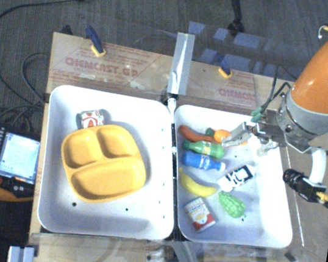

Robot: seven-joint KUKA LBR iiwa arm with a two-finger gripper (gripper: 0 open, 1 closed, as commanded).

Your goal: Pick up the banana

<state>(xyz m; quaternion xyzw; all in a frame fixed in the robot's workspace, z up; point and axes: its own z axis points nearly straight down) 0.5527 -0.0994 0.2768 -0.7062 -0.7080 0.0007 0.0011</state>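
The yellow banana (196, 186) lies in the right bin (271, 234), near its left wall, just below a blue bottle (203, 162). My gripper (251, 142) hangs over the back of this bin, up and to the right of the banana and well apart from it. Its fingers stand spread with nothing between them. One fingertip (236, 137) points toward the green bottle (204, 148).
The right bin also holds an orange carrot-like toy (203, 134), a black-and-white item (237, 178), a green bumpy toy (231, 204) and a red-and-white carton (198, 213). In the left bin (53, 208) sit a yellow divided plate (104, 162) and a red can (92, 118).
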